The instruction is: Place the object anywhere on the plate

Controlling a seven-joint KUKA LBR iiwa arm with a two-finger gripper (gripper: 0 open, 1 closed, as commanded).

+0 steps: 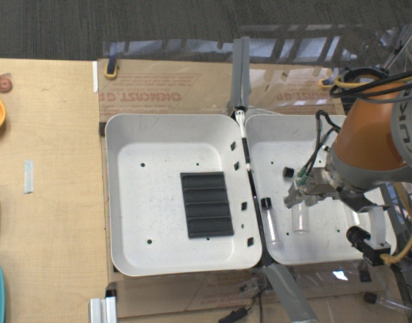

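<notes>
Hovering over the right bin (327,247), the gripper (301,200) is seen directly above a clear tube-like object (299,221), whose long axis runs toward the bin's near wall. Its opening cannot be told.

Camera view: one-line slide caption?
Arm's gripper hovers over the right bin; black ridged plate lies in the left bin.

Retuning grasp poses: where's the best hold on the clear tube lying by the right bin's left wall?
Judging from this view: grip the clear tube mid-length, coming straight down with fingers across its narrow width. It lies flat along the right bin's left wall, so the wall-side finger has little room. The black cap end looks less stable.
</notes>
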